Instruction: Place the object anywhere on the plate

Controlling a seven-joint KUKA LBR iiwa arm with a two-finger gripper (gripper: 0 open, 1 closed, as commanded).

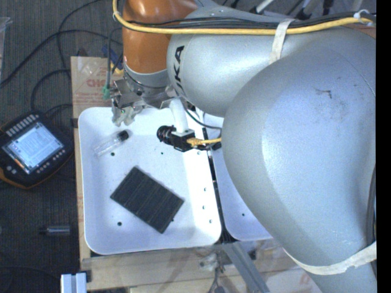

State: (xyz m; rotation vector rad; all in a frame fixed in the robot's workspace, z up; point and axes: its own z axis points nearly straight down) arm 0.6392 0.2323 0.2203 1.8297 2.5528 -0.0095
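A big grey arm [293, 133] fills the right side and the top of the frame. It has an orange band [149, 23] near the upper left, and a yellow cable [244, 29] runs across it along the top.

Under the orange band sits the hand [124, 116]. It hangs over the upper left corner of the left bin [101, 224]. It looks small and blurry from here, so I cannot tell if it is open or closed.

Just below the hand, a little to the left, lies a small clear tube [110, 143] with a black cap. It rests on the white floor of the left bin, tilted so the cap end points up and to the right. The tube is near the hand, but there is a gap between them.

The plate [146, 199] is a flat, dark square with lines across it (it looks a bit like a waffle). It lies in the lower middle of the same bin, turned like a diamond. The tube and the plate are apart, with bare white floor between them.

A bit of the right bin [239, 221] peeks out under the arm. Both bins sit on a wooden tabletop [159, 262]. At the left edge of the frame, off the tabletop, is a control box [32, 148] with a lit screen.
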